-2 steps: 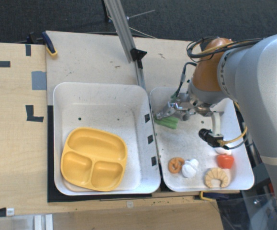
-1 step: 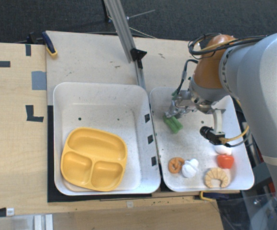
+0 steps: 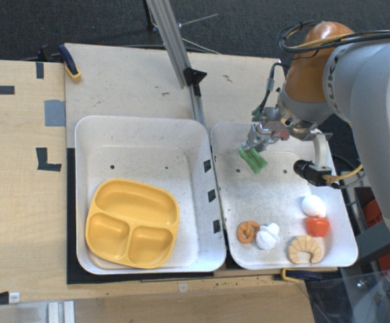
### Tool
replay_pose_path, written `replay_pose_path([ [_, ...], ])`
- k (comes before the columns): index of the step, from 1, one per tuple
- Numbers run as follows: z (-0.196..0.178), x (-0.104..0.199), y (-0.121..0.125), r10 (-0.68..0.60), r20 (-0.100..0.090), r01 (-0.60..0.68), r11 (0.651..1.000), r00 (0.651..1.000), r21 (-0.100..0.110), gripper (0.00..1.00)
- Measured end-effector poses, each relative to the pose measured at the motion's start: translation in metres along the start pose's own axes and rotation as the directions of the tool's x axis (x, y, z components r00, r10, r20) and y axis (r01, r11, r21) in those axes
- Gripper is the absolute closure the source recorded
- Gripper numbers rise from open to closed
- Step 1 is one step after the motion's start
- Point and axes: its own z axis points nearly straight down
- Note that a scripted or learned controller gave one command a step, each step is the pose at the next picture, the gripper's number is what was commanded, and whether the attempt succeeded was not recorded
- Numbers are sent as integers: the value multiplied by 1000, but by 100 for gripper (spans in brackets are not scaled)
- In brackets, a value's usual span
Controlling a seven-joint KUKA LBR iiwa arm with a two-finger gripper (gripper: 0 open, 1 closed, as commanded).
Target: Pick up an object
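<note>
Your gripper (image 3: pixel 256 142) stood over the far part of the right bin (image 3: pixel 285 194), and the green piece (image 3: pixel 253 159) hung at its tip, tilted, its upper end caught between the fingers while the rest jutted down toward the left. So the jaws were drawn narrow on that green thing, gripping it near one end rather than at its middle. Whether its lower end touched the bin floor I could not tell.

With a hold that far off centre, you needed a slow, straight lift; any swing or sudden turn of the wrist would likely have levered the piece out. I judged the pick about half done: grasp made, carry unproven.

Near the front of the same bin lay a small pretzel (image 3: pixel 248 231), a white figure (image 3: pixel 268 236), a croissant (image 3: pixel 306 249), a red piece (image 3: pixel 318 226) and a white egg shape (image 3: pixel 313 205), all well apart from the gripper, so nothing crowded your path upward. The left bin (image 3: pixel 141 133) held a yellow divided tray (image 3: pixel 133 223); you had room there had you wanted a place to set down
</note>
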Motion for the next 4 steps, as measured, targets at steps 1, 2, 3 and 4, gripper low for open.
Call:
replay_pose_path([
  [1, -56, 8, 9, -1, 0, 1, 1000, 1000, 0, 100],
  [2, -108, 16, 3, -1, 0, 1, 1000, 1000, 0, 100],
  [3, -90, 65, -18, -3, -1, 3, 1000, 1000, 8, 100],
  [4, -92, 107, -41, -3, -1, 3, 1000, 1000, 9, 100],
])
